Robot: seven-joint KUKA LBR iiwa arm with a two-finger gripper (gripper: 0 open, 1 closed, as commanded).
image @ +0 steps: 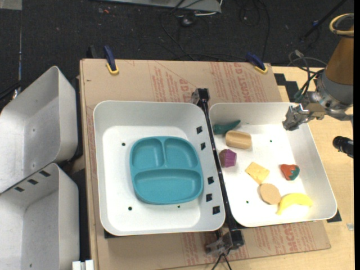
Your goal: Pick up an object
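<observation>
Dark floor (50, 32) — cables (185, 16) — brown bench board (163, 77).

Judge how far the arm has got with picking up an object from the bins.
Done: nothing looks lifted; the banana, strawberry, cheese and bread all lie in the right bin. In hand: the gripper sits above that bin's upper right rim, carrying nothing visible. Left: descend, grasp, lift.

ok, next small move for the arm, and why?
Probably shift the end effector inward and down toward the strawberry. It hangs over the right bin's upper right rim, holding nothing, and the strawberry is the closest toy, lying apart from the others.
</observation>
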